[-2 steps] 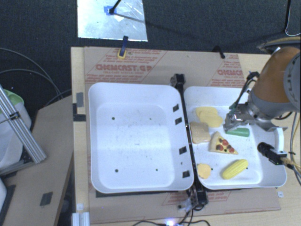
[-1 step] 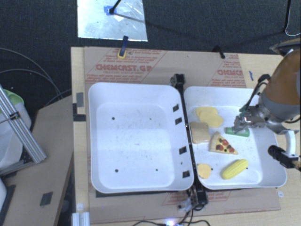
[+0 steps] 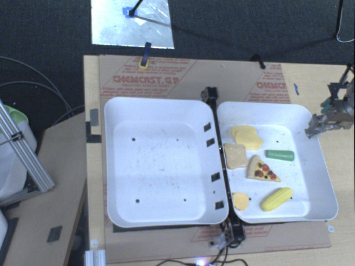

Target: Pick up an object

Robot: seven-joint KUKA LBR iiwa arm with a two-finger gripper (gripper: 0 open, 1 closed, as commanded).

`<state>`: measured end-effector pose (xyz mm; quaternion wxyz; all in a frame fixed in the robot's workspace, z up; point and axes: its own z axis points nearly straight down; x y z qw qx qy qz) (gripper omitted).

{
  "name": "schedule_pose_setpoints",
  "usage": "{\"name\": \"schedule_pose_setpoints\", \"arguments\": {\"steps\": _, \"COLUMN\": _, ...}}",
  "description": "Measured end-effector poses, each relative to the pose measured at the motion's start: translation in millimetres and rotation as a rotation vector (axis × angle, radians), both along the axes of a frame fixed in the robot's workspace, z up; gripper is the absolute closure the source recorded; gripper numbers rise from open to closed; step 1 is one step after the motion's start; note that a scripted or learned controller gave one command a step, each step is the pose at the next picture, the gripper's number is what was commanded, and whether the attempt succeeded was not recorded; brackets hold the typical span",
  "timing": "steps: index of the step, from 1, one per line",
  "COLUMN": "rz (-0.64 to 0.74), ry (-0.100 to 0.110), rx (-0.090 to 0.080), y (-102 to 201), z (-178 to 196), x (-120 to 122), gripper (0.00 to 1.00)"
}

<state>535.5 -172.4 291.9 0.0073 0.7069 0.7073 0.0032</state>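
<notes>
Lying loose in the right white plastic bin (image 3: 319, 165), ready for picking: green plastic cylinder (image 3: 279, 155), yellow cheese-like slab (image 3: 247, 137), tan bread slice (image 3: 236, 156), pizza wedge (image 3: 262, 169), yellow corn cob (image 3: 276, 198), small orange disc (image 3: 241, 201). Grey metal gripper (image 3: 319, 125) sits at the bin's far-right rim, right of the cylinder and apart from it; jaw state cannot be told. Left white bin (image 3: 119, 115) adjoins.

You are looking at a robotics lab: two shallow white plastic bins (image 3: 161, 115) sit on a brown printed cardboard sheet (image 3: 183, 76), with loose black cables (image 3: 33, 76), dark carpet (image 3: 44, 21) and a silver aluminium frame rail (image 3: 25, 154).
</notes>
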Motion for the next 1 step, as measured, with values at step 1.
{"name": "schedule_pose_setpoints", "arguments": {"steps": 1, "rz": 0.0, "ry": 0.021, "rx": 0.008, "y": 13.2, "z": -74.8, "x": -50.1, "gripper": 1.0}}
